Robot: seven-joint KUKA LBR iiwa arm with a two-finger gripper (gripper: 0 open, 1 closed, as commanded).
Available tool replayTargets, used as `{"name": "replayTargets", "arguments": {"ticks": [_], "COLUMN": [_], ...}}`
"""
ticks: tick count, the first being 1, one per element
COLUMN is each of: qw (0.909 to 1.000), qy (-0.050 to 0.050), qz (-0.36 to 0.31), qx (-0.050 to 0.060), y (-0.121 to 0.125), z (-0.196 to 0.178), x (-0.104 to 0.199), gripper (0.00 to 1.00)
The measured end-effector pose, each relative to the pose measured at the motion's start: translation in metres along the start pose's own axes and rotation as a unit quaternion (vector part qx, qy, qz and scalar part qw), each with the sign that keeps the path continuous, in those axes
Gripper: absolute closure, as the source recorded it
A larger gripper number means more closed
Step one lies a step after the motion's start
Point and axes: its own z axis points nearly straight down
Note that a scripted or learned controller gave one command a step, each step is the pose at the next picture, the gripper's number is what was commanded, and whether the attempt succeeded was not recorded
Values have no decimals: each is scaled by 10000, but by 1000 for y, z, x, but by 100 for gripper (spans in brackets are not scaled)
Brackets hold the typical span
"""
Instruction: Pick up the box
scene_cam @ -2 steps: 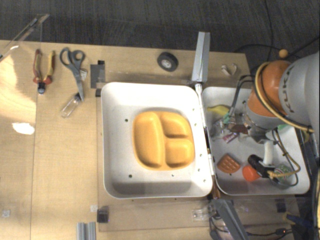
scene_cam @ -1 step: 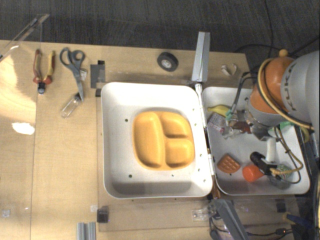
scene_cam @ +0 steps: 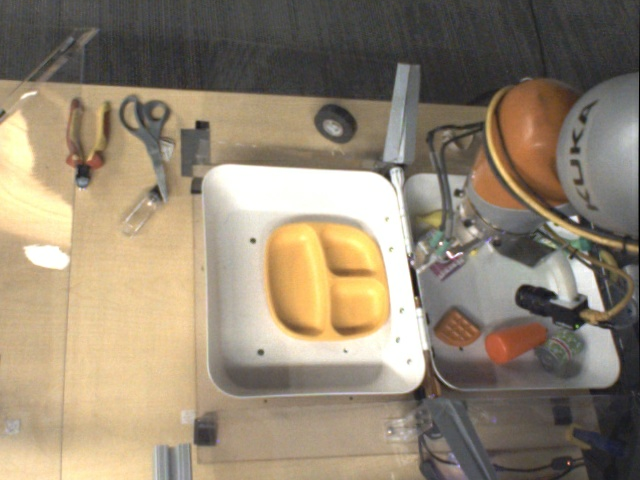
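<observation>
The grey arm with its orange band hangs over the right bin, covering most of the bin's back half. Its gripper points down at the bin's left side, its tip largely hidden under the wrist. Just below the tip, against the left wall, lies a small colourful box-like packet in white, green and pink. I cannot make out whether the gripper touches it. A bit of something yellow shows behind it.
The left bin holds a yellow three-compartment tray. At the front of the right bin lie a brown waffle-like piece, an orange cylinder and a greenish jar. Scissors, pliers and a tape roll lie on the bench.
</observation>
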Motion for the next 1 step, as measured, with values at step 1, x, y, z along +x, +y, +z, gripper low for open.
{"name": "replayTargets", "arguments": {"ticks": [1], "qw": [9701], "qy": [2], "qz": [2429], "qx": [16], "y": [18], "z": [-6], "x": [-15], "gripper": [100]}}
